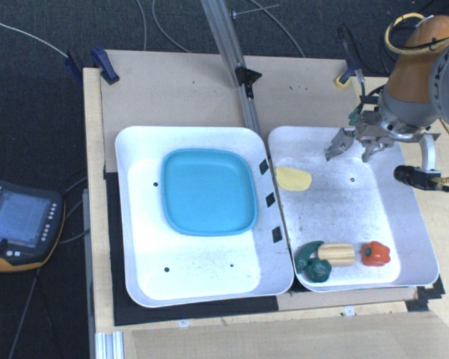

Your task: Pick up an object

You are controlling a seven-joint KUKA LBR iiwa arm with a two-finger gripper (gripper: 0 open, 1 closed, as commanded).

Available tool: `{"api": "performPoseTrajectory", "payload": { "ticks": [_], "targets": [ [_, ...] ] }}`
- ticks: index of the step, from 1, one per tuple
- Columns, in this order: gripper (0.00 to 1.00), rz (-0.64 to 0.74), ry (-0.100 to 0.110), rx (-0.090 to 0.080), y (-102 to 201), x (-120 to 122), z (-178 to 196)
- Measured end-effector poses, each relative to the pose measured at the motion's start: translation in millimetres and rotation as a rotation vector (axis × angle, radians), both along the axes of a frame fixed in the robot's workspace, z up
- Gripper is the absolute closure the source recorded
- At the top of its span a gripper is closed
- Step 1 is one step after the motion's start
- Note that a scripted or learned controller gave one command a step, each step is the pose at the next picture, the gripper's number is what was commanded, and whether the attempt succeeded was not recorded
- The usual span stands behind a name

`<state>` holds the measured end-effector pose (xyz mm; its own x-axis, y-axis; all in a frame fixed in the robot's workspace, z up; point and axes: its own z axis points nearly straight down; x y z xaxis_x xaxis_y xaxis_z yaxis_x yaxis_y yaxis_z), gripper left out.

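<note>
Bench from above: two white bins side by side, the left bin [135, 223] bearing a blue plate [209, 191], the right bin [404, 223] bearing the loose objects. A yellow piece [292, 178] lies near the right bin's left wall, well apart from the rest. Along the near wall sit a green piece [314, 261], a tan block [337, 254] touching it, and a red piece [374, 253] just beside the block. The arm [419, 58] reaches in from the right, and its gripper [358, 145] hangs over the far end of the right bin, fingers spread with nothing between them. By my reading the pick has not begun: no object is grasped or lifted. Choosing a target, descending, closing and raising all remain; the yellow piece lies nearest the gripper.
</note>
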<state>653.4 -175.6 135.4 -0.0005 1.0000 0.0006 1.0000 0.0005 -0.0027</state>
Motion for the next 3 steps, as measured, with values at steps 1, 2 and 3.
{"api": "performPoseTrajectory", "payload": {
  "ticks": [1,2,3],
  "targets": [
    [1.0,0.0,-0.005,-0.001,0,1,13],
    [1.0,0.0,-0.009,-0.002,-3,4,76],
    [1.0,0.0,-0.004,-0.001,-3,5,79]
  ]
}}
